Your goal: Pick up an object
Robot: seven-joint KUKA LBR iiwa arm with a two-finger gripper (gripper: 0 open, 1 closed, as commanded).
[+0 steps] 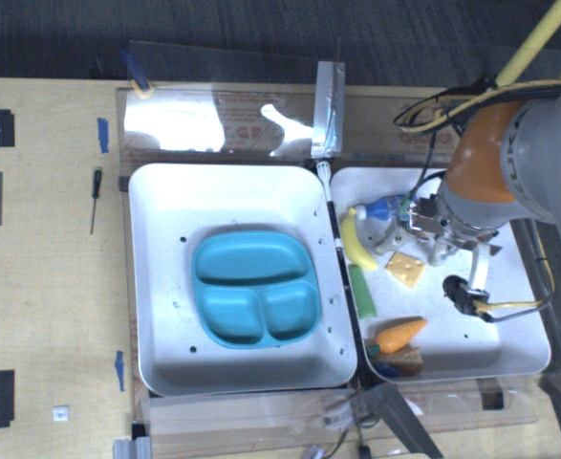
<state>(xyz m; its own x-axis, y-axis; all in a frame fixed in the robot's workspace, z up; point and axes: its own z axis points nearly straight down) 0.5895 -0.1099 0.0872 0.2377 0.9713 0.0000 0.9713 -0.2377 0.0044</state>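
The right bin (519, 352) holds several small items. A yellow banana (355, 247) lies by its left wall, with a green stick-shaped piece (362, 293) just below it. A blue object (383, 209) sits near the back, partly hidden by the gripper. A pale yellow cheese wedge (405, 271) lies mid-bin. An orange carrot (400, 334) rests at the front on a brown piece (401, 360). My gripper (421, 235) hangs low over the bin between the blue object and the cheese wedge, with nothing visibly in it.
The left bin (156, 208) holds a blue divided plate (255, 287). The grey arm with its orange band (485, 165) covers the right bin's back right. A black fitting with a cable (463, 295) hangs over the bin's right half. A metal divider (328, 113) stands behind the bins.
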